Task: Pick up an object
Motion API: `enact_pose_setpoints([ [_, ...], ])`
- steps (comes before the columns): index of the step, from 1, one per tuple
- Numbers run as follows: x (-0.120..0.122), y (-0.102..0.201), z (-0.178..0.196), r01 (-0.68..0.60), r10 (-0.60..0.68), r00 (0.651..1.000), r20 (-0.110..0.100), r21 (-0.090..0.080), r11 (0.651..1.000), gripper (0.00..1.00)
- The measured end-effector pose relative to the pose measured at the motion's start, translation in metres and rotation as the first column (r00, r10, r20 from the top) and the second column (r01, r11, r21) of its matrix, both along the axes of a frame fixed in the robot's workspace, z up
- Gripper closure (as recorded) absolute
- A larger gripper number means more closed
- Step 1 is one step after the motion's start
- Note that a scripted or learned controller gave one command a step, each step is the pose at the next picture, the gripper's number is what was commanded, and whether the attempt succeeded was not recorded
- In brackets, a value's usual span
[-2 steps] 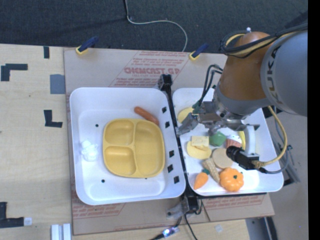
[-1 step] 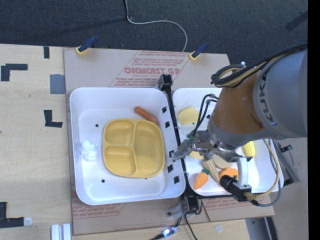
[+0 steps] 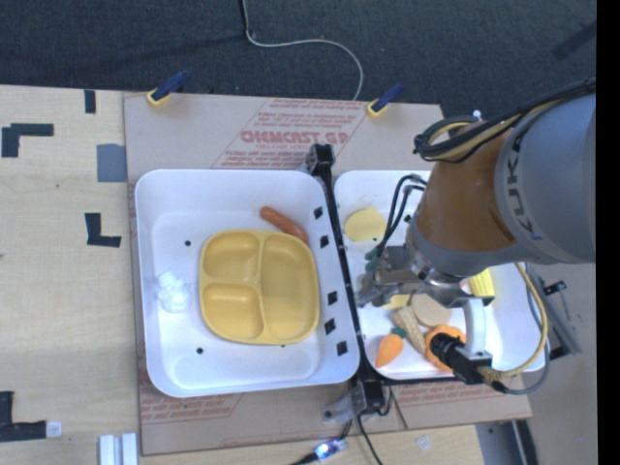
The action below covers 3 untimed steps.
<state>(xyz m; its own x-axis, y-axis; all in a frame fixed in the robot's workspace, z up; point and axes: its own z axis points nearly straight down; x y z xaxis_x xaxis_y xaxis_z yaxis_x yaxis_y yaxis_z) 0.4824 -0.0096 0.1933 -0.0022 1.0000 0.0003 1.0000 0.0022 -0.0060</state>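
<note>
Reaching in from the right of the frame, the grey and orange arm (image 3: 504, 197) hangs low over the right bin (image 3: 513, 342), its gripper (image 3: 387, 284) close to the divider; whether the fingers are open or closed cannot be told, and nothing is visibly held. Small items crowd the lower middle right: a pale yellow piece (image 3: 364, 224), an orange carrot-like toy (image 3: 388, 349), a tan disc (image 3: 429, 309). Being so tightly clustered, they may slip or nudge aside, and the fingers may strike the bin wall.

Glossy yellow plastic plate (image 3: 260, 287)
</note>
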Motion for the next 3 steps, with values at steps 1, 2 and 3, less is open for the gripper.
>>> enact_pose_setpoints([
  [1, 0.009, 0.11, 0.152, -0.014, 0.014, 1.0, 0.02, 0.005, 1.0, 1.0],
  [2, 0.063, 0.103, 0.335, -0.001, 0.001, 1.0, 0.024, 0.002, 1.0, 1.0],
  [3, 0.043, 0.126, 0.191, 0.0, 0.0, 1.0, -0.01, -0.004, 1.0, 1.0],
])
